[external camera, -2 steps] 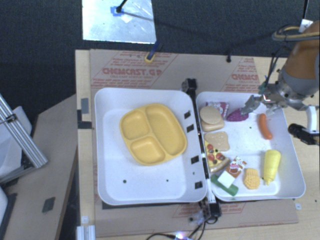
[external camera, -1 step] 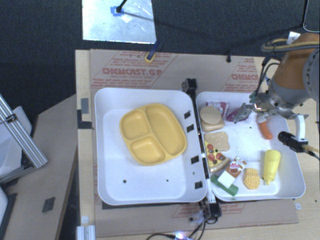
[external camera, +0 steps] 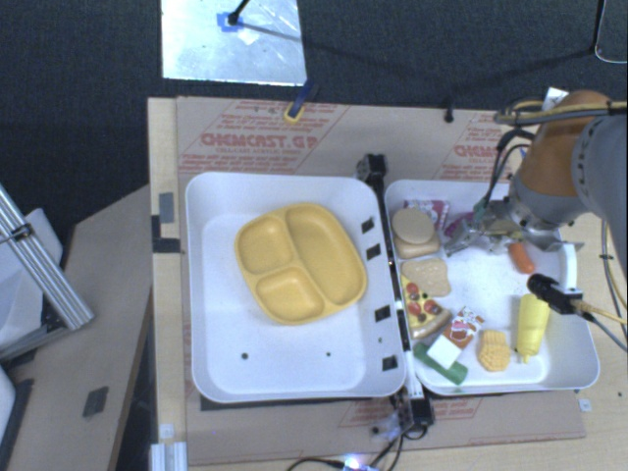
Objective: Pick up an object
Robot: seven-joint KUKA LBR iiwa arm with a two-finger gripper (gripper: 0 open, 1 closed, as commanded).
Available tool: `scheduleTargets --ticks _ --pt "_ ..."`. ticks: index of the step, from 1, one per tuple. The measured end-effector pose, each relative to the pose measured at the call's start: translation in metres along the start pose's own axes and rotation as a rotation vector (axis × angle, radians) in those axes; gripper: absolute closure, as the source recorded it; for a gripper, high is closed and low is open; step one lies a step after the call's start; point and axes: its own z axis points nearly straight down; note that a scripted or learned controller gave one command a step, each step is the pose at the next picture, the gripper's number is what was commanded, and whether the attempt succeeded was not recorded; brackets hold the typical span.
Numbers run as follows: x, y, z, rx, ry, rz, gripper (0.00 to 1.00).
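While the arm (external camera: 569, 155) leans over the right bin (external camera: 579, 361), pincer (external camera: 478, 226) sits at the bin's far side near a pink packet (external camera: 429, 210); can't tell its opening or any hold. Toy foods lie in that bin: bun (external camera: 414, 228), pizza slice (external camera: 424, 307), corn (external camera: 494, 350), yellow bottle (external camera: 532, 324). Yellow divided plate (external camera: 299, 261) in left bin (external camera: 211, 361).

Yellow tray (external camera: 299, 261), toy food (external camera: 429, 302), arm (external camera: 564, 170)

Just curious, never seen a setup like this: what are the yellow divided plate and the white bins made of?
The yellow divided plate looks like moulded plastic with a smooth, slightly matte finish: uniform colour, rounded compartment edges. The white bins seem to be thin plastic too, smooth with a faint sheen and soft rounded rims, though coated material can't be ruled out.
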Motion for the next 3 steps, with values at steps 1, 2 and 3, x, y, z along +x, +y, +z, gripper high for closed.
scheduleTargets --ticks 1,2,3 --pt "0.000 0.002 -0.014 -0.006 -0.001 -0.001 1.00" --pt "0.010 0.002 -0.065 -0.008 -0.001 -0.003 1.00" --pt "0.003 0.011 -0.124 -0.009 -0.002 -0.003 1.00"
